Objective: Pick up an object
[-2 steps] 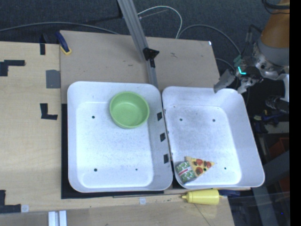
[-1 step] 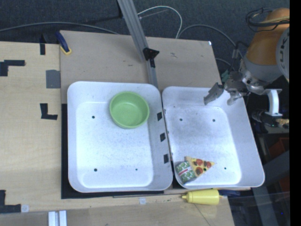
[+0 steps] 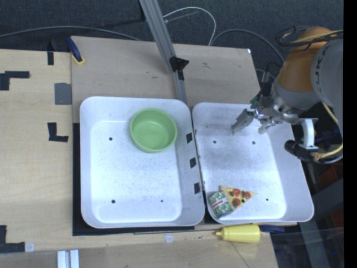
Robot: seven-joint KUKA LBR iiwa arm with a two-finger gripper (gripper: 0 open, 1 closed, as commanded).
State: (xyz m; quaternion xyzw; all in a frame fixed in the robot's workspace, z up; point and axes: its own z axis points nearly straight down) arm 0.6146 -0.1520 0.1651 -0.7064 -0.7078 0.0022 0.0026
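My gripper [image 3: 252, 126] hangs over the far part of the right bin [image 3: 290, 172], fingers spread open with nothing between them. A pizza slice toy [image 3: 239, 195] and a green-and-red packet [image 3: 220, 204] lie together at the near left corner of that bin, well below the gripper. In the left bin [image 3: 95, 166] a green bowl [image 3: 153, 130] stands upright near the far edge.
A yellow mustard bottle [image 3: 241, 234] lies on the bench just in front of the right bin. A grey metal pole [image 3: 162, 32] slants down to the junction between the bins. Cables trail behind the bins on the bench.
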